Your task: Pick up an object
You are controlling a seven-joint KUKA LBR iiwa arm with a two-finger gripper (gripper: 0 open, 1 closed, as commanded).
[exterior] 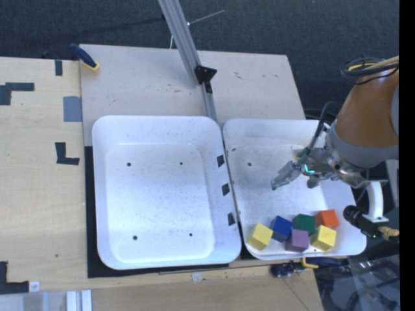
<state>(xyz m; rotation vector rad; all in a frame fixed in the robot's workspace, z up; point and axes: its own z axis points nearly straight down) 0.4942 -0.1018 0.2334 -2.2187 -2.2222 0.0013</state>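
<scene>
Several small blocks lie clustered at the front of the right bin (259, 141): a yellow block (260, 236), a blue block (281, 227), a green block (303, 223), a purple block (298, 239), an orange block (327, 218) and a second yellow block (325, 238). My gripper (297, 179) hangs over the middle of that bin, behind the cluster and apart from it. It is open, its fingers spread, with nothing between them. The grey arm with its orange band reaches in from the right.
The left bin (104, 135) sits beside the right one, their rims meeting in the middle. A slanted metal rail (185, 37) runs from the top down to the bins' shared edge. A blue-and-yellow tool (84, 57) lies on the bench at the back left.
</scene>
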